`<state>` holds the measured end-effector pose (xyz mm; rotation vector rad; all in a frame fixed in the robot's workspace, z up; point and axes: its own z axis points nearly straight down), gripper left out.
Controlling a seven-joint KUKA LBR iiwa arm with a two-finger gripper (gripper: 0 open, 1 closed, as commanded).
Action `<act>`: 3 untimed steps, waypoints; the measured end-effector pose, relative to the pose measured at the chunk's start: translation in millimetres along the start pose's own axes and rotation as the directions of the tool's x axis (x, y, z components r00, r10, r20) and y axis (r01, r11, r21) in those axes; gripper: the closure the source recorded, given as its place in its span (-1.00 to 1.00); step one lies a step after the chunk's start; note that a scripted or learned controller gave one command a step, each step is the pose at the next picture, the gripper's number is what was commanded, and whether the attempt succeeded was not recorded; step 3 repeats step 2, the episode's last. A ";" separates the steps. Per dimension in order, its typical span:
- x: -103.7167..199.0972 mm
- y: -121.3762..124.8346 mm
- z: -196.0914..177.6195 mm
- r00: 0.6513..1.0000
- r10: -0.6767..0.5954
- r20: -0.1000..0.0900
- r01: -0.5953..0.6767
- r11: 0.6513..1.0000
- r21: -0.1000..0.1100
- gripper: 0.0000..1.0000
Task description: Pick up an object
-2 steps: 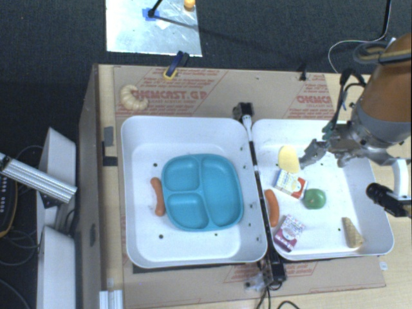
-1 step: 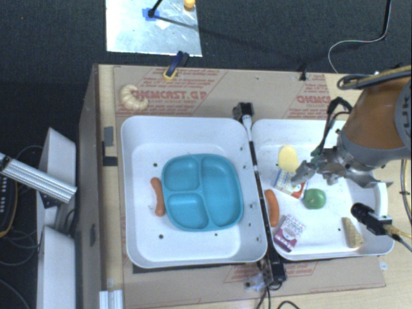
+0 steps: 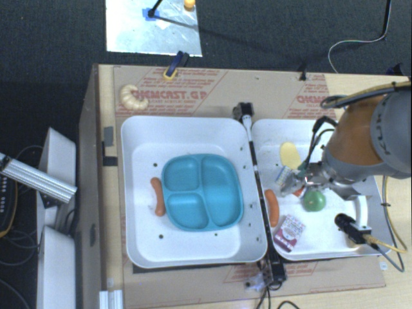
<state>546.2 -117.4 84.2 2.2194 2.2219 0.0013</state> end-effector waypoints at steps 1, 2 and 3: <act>-22.7 24.2 -0.6 1.000 0.000 0.000 0.000 1.000 -0.001 -1.00; -22.7 24.9 -11.2 1.000 -0.001 0.000 0.001 1.000 -0.003 1.00; -22.7 24.9 -11.2 1.000 -0.001 0.000 0.001 1.000 -0.003 1.00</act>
